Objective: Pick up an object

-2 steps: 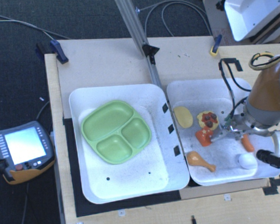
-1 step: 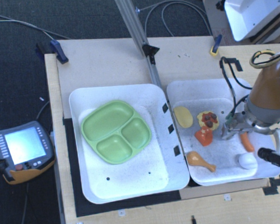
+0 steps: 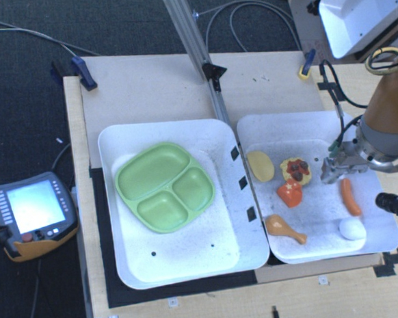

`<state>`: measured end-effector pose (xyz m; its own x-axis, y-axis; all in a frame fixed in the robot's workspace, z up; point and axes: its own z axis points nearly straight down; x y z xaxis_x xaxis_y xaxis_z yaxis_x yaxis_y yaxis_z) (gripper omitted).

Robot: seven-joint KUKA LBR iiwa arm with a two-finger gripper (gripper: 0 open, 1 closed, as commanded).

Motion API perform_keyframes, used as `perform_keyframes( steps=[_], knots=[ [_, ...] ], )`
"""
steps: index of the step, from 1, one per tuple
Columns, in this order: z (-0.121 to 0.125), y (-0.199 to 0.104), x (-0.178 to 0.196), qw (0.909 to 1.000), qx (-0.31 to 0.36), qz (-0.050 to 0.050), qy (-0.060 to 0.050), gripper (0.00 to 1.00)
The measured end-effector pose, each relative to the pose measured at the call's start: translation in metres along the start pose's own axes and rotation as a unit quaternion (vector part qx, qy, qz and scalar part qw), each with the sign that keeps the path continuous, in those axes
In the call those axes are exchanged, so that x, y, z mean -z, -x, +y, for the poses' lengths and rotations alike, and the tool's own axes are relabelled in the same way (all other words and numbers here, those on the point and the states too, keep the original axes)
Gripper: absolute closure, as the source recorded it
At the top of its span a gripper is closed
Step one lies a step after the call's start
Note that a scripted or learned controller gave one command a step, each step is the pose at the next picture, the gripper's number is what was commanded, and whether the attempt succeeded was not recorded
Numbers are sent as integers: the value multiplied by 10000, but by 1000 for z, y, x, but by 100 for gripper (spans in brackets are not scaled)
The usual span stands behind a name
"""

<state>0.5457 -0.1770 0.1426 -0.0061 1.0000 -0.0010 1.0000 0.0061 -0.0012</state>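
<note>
The tool (image 3: pixel 331 168) hovers near the right bin's (image 3: pixel 278 124) far-right wall, just above an orange sausage (image 3: pixel 351 197); its opening cannot be told. Bare floor lies between the sausage, a red-and-yellow toy (image 3: pixel 296 170), a tomato (image 3: pixel 290 194) and a white egg (image 3: pixel 351 229).

No readable text anywhere. Handheld control unit (image 3: pixel 32 214) left of the counter (image 3: pixel 152 90) has a lit screen, but it's blown out white, no chars legible. Small black marks on the strip between the two bins (image 3: pixel 244 182) are plain squares, no lettering. White housing (image 3: pixel 358 5) at top right carries no label or brand that can be made out. Food items & green plate (image 3: pixel 164 186): no print, no nos., no signs.
</note>
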Motion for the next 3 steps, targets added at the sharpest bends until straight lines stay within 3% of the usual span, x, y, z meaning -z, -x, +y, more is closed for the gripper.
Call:
perform_keyframes(
  steps=[2,3],
  knots=[
    [-1,-13,120,10000,-20,-7,46,100],
    [4,-71,108,10000,2,21,-4,100]
  ],
)
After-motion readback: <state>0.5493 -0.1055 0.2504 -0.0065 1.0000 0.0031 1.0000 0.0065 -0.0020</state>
